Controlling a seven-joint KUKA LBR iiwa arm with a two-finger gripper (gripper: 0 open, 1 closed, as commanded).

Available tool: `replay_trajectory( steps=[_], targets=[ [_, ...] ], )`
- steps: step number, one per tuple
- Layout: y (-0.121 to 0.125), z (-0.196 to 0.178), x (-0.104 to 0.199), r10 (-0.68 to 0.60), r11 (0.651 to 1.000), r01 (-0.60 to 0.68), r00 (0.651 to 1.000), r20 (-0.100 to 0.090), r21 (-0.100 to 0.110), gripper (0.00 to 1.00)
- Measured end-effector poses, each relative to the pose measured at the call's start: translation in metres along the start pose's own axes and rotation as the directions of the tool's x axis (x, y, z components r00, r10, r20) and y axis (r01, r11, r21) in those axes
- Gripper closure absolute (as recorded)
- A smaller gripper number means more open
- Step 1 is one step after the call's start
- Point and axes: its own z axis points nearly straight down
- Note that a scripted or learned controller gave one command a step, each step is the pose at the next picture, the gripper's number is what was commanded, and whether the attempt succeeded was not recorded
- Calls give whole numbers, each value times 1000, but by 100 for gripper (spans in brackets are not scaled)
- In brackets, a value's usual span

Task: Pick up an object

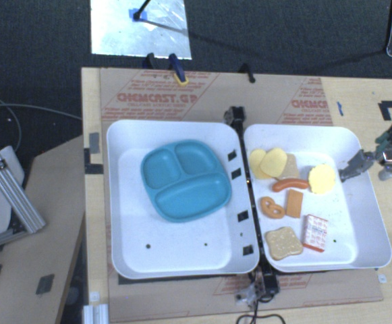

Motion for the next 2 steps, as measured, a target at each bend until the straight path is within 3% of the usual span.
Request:
replay_trajectory(
  steps=[1, 2],
  targets=[
    [1, -88, 19, -1, 1000, 1, 1000, 1, -4, 0],
    [1, -211, 16, 0, 1000, 0, 1000, 2, -10, 0]
  ],
)
